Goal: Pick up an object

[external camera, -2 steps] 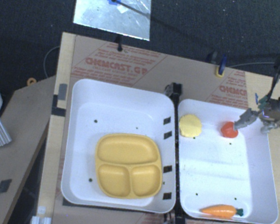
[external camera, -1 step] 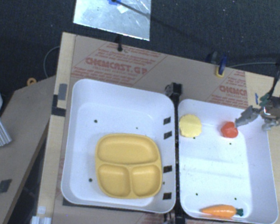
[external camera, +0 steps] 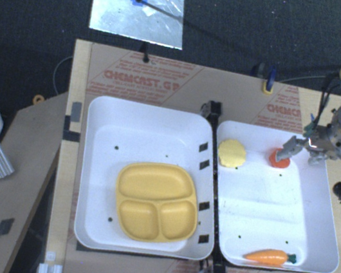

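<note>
Three items are lying in the right bin (external camera: 324,212): yellow disc (external camera: 231,153), carrot (external camera: 269,256), red object (external camera: 279,159). Gripper (external camera: 291,149) is hovering at the red object's upper right edge; finger state unclear. Approach step; next calls for descending and closing.

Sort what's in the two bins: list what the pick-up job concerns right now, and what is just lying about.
Job in hand:
- gripper, down in the right bin
- small red-orange object, right at the gripper's tip

Lying about:
- yellow round piece, right bin's far left corner
- toy carrot, right bin's near edge
- yellow divided tray, in the left bin
</note>
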Tool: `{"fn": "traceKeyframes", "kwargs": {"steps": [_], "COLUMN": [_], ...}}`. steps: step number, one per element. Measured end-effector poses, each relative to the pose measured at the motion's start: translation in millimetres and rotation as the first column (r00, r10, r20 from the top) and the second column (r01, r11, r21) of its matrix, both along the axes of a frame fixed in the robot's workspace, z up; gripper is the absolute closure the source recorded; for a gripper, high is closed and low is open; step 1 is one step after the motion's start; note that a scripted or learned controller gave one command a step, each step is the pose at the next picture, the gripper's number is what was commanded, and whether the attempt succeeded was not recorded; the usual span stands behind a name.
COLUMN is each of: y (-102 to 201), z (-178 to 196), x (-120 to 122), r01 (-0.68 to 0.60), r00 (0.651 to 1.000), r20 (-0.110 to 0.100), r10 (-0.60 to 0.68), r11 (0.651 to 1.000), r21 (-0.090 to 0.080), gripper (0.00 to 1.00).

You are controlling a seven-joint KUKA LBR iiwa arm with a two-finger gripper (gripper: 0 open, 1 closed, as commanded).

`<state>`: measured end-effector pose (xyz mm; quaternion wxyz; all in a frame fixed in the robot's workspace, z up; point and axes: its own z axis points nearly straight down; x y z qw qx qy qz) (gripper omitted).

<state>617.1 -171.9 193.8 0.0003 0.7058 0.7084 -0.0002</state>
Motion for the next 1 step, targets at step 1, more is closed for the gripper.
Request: {"fn": "traceKeyframes", "kwargs": {"steps": [1], "y": [3.9], "z": [-58.0], "x": [-7.1], "r01": [0.002], "r00": [1.000], "r20": [-0.001], "r10": [-0.002], "r11": [1.000], "r21": [0.001], "gripper": [0.00]}}
